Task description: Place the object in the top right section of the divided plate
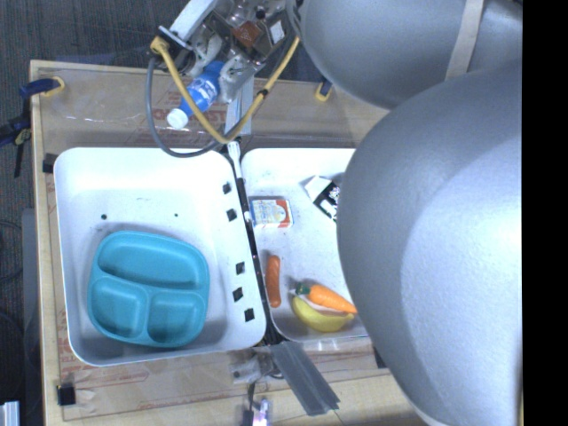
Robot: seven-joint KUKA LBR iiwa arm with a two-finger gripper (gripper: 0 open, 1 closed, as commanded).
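A small clear plastic bottle with a blue label and white cap [197, 96] hangs above the wooden table [106, 96], beyond the far rim of the left white bin [71, 193], and appears pinched between the fingers of the gripper [217, 82], though cables blur the contact. In that bin lies the turquoise divided plate [149, 288]. The grey arm [426, 238] hides much of the right white bin [293, 171], where a small carton [270, 212], sausage [273, 280], carrot [327, 298] and banana [318, 318] show.

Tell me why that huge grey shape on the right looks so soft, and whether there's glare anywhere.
In the camera view, the grey arm sits very close to the lens, so it is blurred and hides much of the right bin. The blue divided plate and carrot look sharper. The left bin is bright white, nearly washed out, with soft shadows along its walls.
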